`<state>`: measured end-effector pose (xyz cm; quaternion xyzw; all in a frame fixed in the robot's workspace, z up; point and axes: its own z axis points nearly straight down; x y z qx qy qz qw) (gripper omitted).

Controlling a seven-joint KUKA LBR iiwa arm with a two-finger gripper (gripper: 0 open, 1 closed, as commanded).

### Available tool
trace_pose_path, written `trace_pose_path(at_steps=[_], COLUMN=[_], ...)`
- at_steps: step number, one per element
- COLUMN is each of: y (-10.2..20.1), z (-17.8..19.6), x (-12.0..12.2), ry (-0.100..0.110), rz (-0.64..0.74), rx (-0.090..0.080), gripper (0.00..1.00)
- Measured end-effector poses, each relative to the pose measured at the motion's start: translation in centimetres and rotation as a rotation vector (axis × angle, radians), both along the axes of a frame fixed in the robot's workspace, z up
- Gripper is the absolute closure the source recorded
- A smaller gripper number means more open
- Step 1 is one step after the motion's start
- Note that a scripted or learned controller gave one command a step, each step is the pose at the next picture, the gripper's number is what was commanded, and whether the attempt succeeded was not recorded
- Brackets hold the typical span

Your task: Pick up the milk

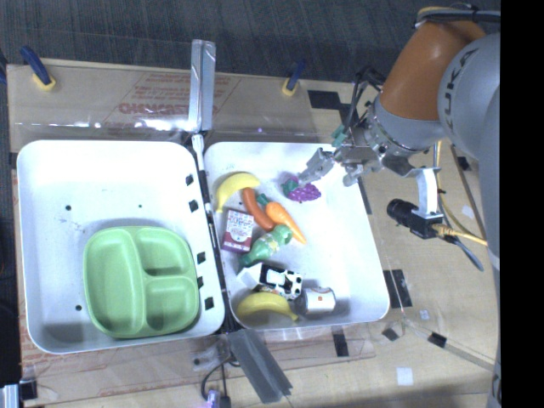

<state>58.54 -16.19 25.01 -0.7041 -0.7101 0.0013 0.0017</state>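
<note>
One grey KUKA arm, orange band above the wrist, reaches in over the right bin w/ its jaws hanging above a purple grape bunch, well apart from the milk. From where I stand I can't tell whether the jaws are spread or pressed together; nothing shows between them.

The milk is a small cow-print carton, black patches on white, boxy w/ flat faces. It lies on its side, its long axis running approx. across the bin. The jaws sit far beyond it and a bit to its right in the camera view, so by my read the coming move is a long pull back toward the near wall plus a drop.

Crowding looks like the catch. A yellow banana touches the milk on its near side. A white-and-orange pack sits just beside its right end. A green bottle-shaped toy lies just beyond the milk. Farther beyond it are an orange carrot, a maroon carton and a second banana. All look like smooth, hard plastic, likely slippery.

Left of the milk, in the other bin, a pale green divided plate sits alone.
</note>
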Motion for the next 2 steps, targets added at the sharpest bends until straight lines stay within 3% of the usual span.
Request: trace_pose_path(at_steps=[1,2], y=[1.7,4.0], z=[0.7,-0.7], x=[-3.2,-4.3], ry=[0.002,0.002], rz=[-0.239,-0.250], rx=[-0.001,-0.001], gripper=[0.00,0.00])
